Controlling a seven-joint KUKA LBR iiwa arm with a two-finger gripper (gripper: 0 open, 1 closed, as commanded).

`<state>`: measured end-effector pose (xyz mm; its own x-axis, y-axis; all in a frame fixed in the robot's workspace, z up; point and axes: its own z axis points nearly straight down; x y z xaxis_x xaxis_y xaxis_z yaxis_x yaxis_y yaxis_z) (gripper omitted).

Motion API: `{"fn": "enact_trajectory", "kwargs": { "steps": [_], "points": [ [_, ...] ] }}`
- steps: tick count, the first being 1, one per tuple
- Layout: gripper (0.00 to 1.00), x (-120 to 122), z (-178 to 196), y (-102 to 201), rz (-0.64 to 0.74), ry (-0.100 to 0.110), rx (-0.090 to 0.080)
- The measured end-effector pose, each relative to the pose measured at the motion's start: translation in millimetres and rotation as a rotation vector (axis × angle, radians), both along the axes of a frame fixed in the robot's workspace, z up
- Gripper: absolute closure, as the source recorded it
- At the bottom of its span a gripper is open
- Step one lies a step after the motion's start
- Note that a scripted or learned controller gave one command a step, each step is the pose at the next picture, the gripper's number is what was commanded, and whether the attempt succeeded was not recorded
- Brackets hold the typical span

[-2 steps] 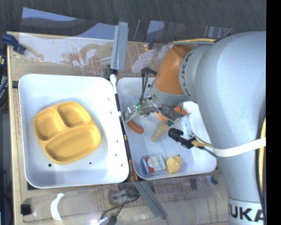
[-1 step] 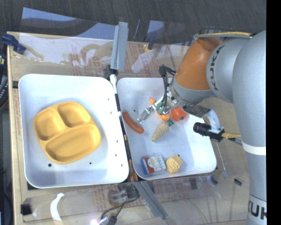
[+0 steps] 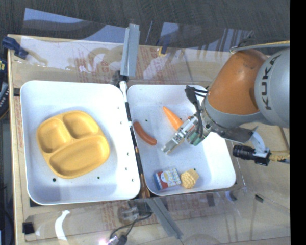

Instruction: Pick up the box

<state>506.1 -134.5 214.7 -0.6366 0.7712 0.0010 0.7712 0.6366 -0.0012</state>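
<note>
The bench (image 3: 204, 60) carried two white bins side by side. The arm (image 3: 245, 86), grey with an orange band, entered from 3 o'clock and hung over the right bin (image 3: 219, 165). The left bin (image 3: 30, 137) held a yellow divided tray (image 3: 74, 143) at its centre. The claw (image 3: 174, 143) hovered near the centre of the right bin, nothing visible between its fingers; whether it was released or clenched could not be told. A carrot (image 3: 171, 117) lay at 12 o'clock of the claw, a sausage (image 3: 144, 133) at 9 o'clock. The box (image 3: 167, 178) rested at the bin's 6 o'clock edge, touching a corn piece (image 3: 189, 178) at its 3 o'clock side.
</note>
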Motion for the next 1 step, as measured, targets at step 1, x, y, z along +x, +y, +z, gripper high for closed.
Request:
{"fn": "enact_trajectory", "kwargs": {
  "steps": [1],
  "points": [
    [0.0, -29.6, -123.9, -4.9, -0.024, 0.001, 0.001]
  ]
}}
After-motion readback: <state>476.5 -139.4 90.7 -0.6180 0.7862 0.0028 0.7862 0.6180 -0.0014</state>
